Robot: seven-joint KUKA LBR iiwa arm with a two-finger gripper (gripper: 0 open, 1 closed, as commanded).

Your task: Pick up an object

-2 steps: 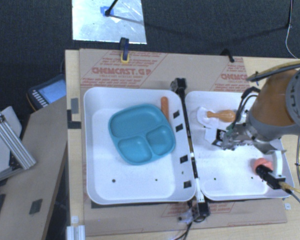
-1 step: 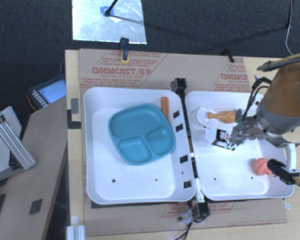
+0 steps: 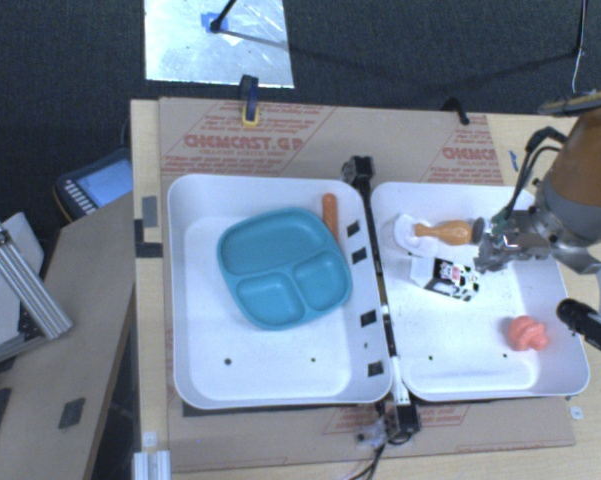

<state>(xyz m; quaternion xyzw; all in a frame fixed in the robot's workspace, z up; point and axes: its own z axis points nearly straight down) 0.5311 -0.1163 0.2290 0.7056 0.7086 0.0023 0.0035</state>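
Observation:
In the right bin [image 3: 460, 368] lie a white and orange bottle-shaped toy [image 3: 435, 232], a small black and white object [image 3: 450, 278] and a pink lump [image 3: 526, 333]. My gripper [image 3: 487, 251] hangs low over the right bin, just right of the orange toy's end and above the black and white object. The arm's orange band [image 3: 590, 158] and grey wrist [image 3: 570, 218] reach in from the right. Whether anything sits between the fingers is hidden.
The left bin [image 3: 210, 358] holds a blue divided plate [image 3: 283, 268] and an orange stick [image 3: 330, 213] by the divider. A black clip strip [image 3: 370, 268] runs between the bins. A yellow clamp [image 3: 250, 103] sits at the bench's far edge.

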